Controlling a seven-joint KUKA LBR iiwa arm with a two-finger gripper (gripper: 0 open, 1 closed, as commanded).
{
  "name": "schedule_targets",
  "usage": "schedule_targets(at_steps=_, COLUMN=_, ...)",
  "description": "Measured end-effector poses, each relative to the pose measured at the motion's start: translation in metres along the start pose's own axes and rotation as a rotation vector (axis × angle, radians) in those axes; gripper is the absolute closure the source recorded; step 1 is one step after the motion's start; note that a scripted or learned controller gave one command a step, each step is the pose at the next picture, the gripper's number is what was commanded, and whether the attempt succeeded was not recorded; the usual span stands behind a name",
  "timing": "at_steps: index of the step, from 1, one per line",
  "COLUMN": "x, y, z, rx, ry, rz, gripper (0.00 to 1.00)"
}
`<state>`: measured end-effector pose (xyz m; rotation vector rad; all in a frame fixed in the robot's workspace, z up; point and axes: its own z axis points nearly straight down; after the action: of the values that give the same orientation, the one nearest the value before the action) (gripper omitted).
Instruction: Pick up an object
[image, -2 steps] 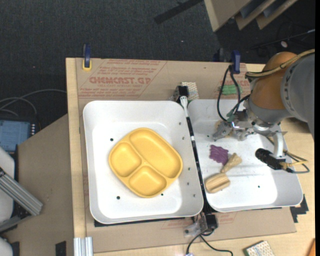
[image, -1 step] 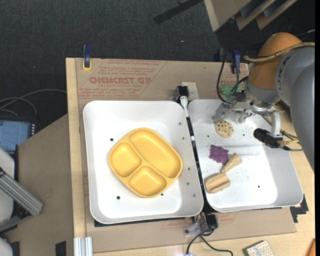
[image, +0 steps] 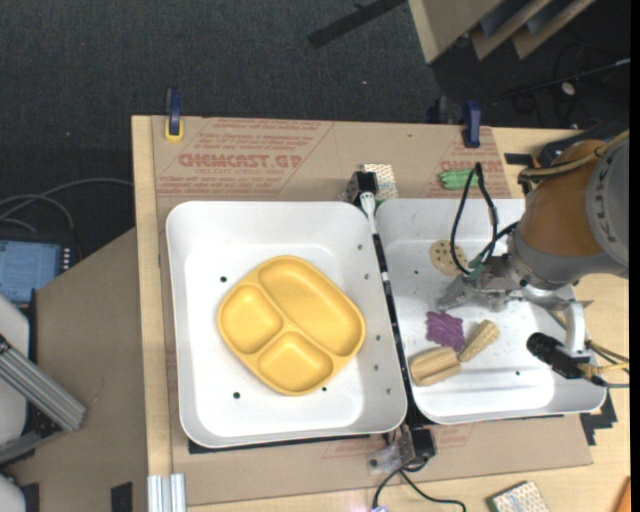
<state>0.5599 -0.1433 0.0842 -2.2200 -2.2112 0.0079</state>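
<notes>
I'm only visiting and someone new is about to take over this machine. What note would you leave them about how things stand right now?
Gripper: low in the right bin, above the small things; nothing seen between its fingers, and open or shut cannot be told.
Right bin: purple piece, two tan wooden pieces (short stick, thicker block) lying close together, a round speckled disc farther back.
Left bin: yellow divided plate.
Done: nothing lifted yet.
Left: grasp one thing and raise it.

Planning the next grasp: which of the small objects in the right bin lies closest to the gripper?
The purple piece, just below the gripper; the two tan pieces lie farther down.
</notes>
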Motion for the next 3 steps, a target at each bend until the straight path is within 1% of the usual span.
schedule_targets(at_steps=1, x=0.029, y=-0.008, z=0.000, rx=-0.006, ry=0.000, rz=-0.005, gripper=0.00)
schedule_targets(at_steps=2, x=0.033, y=-0.043, z=0.000, rx=-0.005, ry=0.000, rz=-0.003, gripper=0.00)
schedule_targets(at_steps=3, x=0.032, y=-0.040, z=-0.010, rx=-0.013, ry=-0.003, rz=-0.002, gripper=1.00)
